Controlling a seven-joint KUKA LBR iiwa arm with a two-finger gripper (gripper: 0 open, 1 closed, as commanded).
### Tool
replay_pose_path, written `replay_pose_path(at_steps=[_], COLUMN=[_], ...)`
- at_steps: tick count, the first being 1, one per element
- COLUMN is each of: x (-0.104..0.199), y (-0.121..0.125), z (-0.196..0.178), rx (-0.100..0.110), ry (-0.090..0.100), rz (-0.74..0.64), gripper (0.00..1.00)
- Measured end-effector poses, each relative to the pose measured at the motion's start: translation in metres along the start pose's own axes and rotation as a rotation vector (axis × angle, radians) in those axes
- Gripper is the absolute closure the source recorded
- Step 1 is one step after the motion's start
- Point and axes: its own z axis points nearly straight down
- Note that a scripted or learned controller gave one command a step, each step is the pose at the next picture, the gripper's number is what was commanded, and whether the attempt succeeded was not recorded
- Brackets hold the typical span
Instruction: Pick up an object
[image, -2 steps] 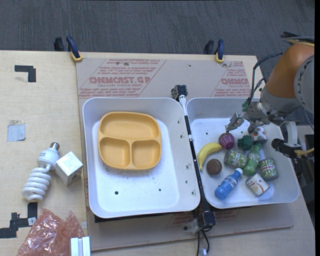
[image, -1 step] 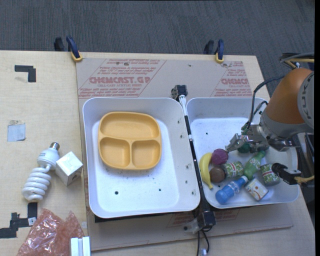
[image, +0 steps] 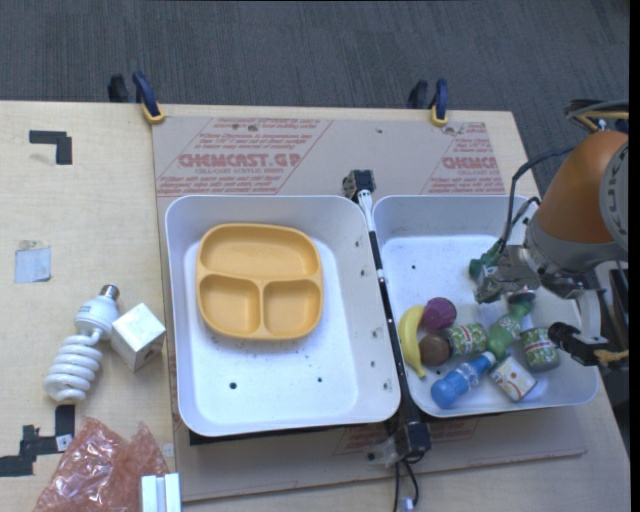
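Observation:
My gripper (image: 503, 287) hangs low over the right bin (image: 420, 250), near its right side, under the grey arm with the orange band (image: 590, 185). Small objects crowd the bin's front half just below it: a yellow banana (image: 411, 340), a purple round fruit (image: 438, 313), a brown ball (image: 433, 349), a green can (image: 466, 337), a blue bottle (image: 462, 381), a small white carton (image: 513, 379) and another green can (image: 540, 349). A green piece (image: 484, 266) shows right at the gripper's left side; whether it is held is unclear.
The left bin (image: 300, 400) holds a yellow divided plate (image: 260, 280). On the bench to the left lie a spiral light bulb (image: 80, 350), a white cube (image: 138, 335) and a red mesh bag (image: 95, 465). Cables run beside the arm at the right.

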Motion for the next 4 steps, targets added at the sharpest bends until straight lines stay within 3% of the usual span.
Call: replay_pose_path(at_steps=[1, 2, 3, 4], x=[0.001, 0.045, 0.007, 0.006], y=[0.000, -0.062, 0.014, 0.014], z=[0.000, 0.010, 0.010, 0.000], rx=[0.001, 0.002, 0.001, 0.000], ry=[0.002, 0.000, 0.001, -0.001], rz=[-0.001, 0.000, -0.004, -0.004], gripper=[0.00, 0.00, 0.00, 1.00])
